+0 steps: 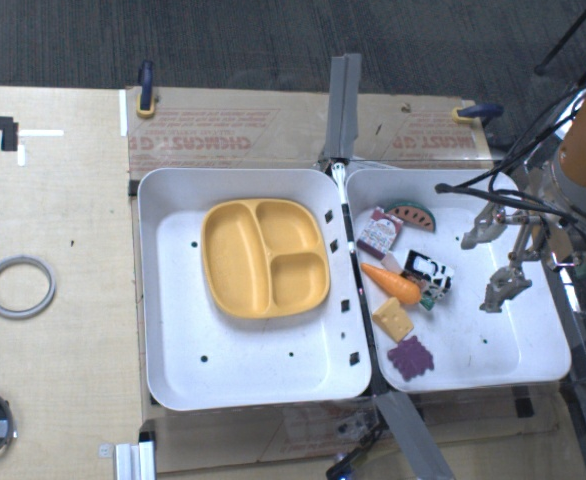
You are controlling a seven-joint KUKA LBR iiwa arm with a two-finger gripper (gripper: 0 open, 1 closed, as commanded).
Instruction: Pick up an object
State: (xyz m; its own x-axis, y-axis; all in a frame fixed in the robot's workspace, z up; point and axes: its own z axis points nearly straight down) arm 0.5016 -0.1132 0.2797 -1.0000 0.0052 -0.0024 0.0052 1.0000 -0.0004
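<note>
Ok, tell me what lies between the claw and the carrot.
In the camera view, a black-and-white toy sits between the claw and the carrot; the remaining stretch is bare white bin floor.

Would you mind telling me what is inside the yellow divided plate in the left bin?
The yellow divided plate shows three bare compartments with nothing in them. The bin floor beneath it is covered.

Light: bright, even, from overhead | Shadows: soft, faint, under the yellow plate (266, 257) and along each white bin (173, 368) wall | Glare: mild whitening on bin floors | Focus: fairly sharp centrally; gripper (493, 265) slightly blurred | Distortion: slight bowing toward frame edges | Grain: low-resolution, softened detail
</note>
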